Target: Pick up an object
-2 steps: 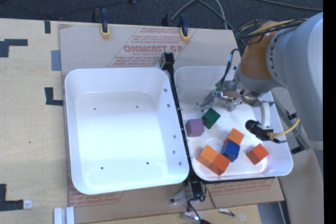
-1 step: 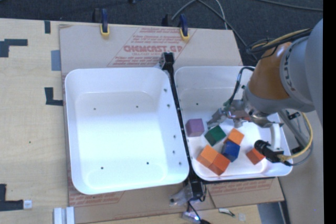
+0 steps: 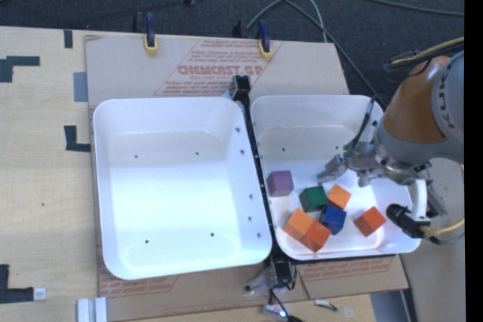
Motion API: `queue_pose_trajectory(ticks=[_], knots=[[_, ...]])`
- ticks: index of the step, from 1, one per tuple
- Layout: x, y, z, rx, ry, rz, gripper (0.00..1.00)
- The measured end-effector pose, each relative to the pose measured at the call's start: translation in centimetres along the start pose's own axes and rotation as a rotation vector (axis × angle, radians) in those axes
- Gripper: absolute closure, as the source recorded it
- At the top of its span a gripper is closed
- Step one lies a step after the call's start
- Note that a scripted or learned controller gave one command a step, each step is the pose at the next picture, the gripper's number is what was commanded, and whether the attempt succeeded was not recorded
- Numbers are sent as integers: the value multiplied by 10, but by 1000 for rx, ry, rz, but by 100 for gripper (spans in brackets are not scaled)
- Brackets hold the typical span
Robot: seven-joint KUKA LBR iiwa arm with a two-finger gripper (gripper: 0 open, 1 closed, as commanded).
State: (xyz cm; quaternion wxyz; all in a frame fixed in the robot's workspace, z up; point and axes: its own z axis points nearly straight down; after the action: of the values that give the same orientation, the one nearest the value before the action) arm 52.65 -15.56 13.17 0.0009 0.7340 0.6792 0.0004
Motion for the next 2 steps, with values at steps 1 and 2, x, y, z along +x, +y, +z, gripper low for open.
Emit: queue_pose_trajectory(ticks=[1, 2], knots=[[-16, -22, 24, -6, -1, -64, 0], [-17, -22, 26, -6, -1, -74, 0]])
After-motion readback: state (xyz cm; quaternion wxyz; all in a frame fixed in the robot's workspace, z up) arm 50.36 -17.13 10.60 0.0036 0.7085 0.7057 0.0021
